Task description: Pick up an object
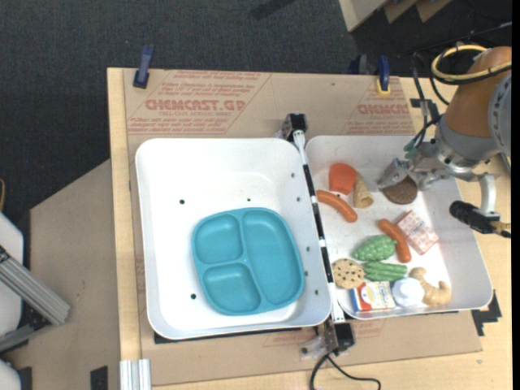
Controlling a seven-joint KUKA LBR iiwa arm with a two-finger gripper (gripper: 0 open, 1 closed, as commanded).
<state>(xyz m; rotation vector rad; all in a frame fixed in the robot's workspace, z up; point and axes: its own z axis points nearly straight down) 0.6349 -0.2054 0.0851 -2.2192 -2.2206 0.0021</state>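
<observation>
1. The pincer [400, 177] hangs low over a brown disc [400, 192], just right of the orange block [343, 177].
2. Approach step; whether it grips anything, I cannot tell.
3. Next: close, then lift.

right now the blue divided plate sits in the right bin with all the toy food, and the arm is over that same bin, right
Not quite. The camera view shows the blue divided plate in the left bin, apart from the toy food. The food lies in the right bin, and the arm is over that right bin.
</observation>
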